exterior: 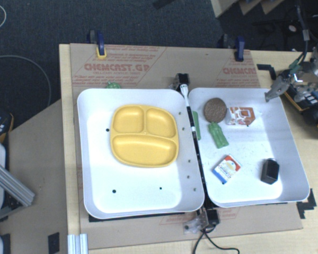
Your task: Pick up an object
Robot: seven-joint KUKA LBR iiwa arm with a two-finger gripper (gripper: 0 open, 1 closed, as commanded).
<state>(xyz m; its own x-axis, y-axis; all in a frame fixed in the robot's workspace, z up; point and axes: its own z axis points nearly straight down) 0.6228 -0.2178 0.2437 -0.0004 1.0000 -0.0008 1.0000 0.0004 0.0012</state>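
The left bin (pixel 95 194) holds a yellow divided plate (pixel 144 135). In the right bin (pixel 286 142), a brown round disc (pixel 215 110) lies at the back beside a white and orange packet (pixel 239 115). A green stick (pixel 219 136) lies just in front of the disc. A thinner green piece (pixel 196 129) rests against the bin's left wall. Toward the front are a small white packet with blue and yellow print (pixel 226 169) and a black block (pixel 270 171).
A black and white pen (pixel 187 103) lies along the rim between the bins. Grey metal hardware with cables (pixel 286 82) overhangs the right bin's far right corner. Blue clamps (pixel 100 41) (pixel 239 48) hold the cardboard sheet at the back.
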